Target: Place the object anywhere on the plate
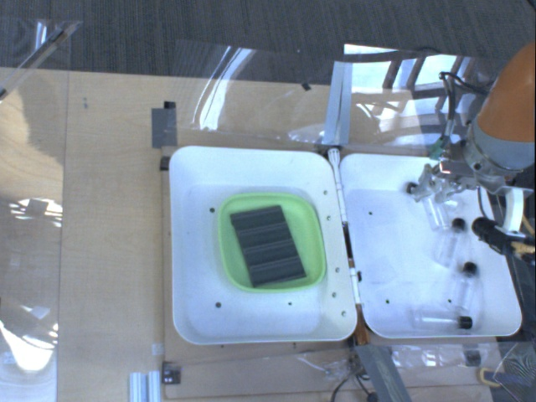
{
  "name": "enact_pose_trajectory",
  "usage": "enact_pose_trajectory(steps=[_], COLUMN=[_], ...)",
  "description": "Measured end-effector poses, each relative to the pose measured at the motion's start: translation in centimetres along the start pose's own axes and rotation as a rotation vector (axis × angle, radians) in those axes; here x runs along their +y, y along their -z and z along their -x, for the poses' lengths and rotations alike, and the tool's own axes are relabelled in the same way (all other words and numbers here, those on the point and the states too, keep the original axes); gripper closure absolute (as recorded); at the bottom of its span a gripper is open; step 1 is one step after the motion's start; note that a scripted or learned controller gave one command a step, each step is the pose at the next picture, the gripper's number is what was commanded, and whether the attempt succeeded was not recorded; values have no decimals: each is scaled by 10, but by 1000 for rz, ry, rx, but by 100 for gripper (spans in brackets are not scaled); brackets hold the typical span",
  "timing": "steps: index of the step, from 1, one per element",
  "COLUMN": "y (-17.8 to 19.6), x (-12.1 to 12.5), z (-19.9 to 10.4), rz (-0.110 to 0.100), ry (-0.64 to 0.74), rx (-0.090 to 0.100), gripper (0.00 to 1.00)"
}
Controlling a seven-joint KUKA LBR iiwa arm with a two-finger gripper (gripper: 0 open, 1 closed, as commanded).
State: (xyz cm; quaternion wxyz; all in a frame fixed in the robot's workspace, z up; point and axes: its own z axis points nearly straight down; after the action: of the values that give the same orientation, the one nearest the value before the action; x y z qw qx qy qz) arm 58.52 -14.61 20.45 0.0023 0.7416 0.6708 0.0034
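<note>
The arm [507, 111] is seen at three o'clock, its gripper [444, 178] lowered over the right bin [394, 308]; its grip cannot be told. The dark ridged object [266, 245] lies on the green plate [311, 224] in the left bin [193, 308].

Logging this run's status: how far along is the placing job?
Done, by the look of it: the dark ribbed block lies flat on the green plate in the left bin. In hand: nothing visible; the gripper is over the right bin. Left: nothing evident beyond clearing the arm.
</note>
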Motion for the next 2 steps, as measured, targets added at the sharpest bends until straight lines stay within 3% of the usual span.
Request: enact_pose_trajectory(steps=[1, 2], y=[0, 135], x=[0, -22], z=[0, 56], rz=[0, 4], ry=[0, 83], rx=[0, -5], gripper=[0, 0])
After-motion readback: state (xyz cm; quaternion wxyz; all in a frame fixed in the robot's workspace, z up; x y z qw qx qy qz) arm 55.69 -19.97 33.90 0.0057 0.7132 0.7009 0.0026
